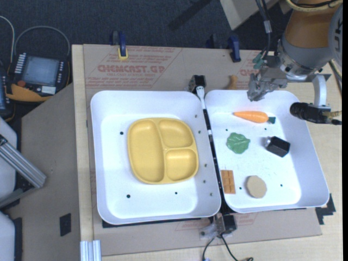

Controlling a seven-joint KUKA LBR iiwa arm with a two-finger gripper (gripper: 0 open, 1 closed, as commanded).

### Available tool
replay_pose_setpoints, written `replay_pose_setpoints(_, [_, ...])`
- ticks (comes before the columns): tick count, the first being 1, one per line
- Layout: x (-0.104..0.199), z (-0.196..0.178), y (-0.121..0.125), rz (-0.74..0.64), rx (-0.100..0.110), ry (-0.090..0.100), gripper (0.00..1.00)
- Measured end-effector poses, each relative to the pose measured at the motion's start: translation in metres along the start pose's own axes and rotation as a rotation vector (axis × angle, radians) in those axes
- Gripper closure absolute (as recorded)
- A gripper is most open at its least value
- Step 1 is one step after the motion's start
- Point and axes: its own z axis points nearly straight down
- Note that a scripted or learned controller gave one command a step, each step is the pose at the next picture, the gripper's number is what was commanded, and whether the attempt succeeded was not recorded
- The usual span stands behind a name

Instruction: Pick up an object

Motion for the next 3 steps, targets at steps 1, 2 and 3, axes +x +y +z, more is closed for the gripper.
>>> replay_pose_setpoints(1, [0.043, 0.003, -0.009, 0.001, 0.001, 0.0, 1.0])
replay_pose_setpoints(2, [0.095, 0.024, -0.017, 0.001, 0.003, 0.0, 1.0])
replay_pose_setpoints(3, [0.141, 0.023, -0.024, 0.0, 0.001, 0.0, 1.0])
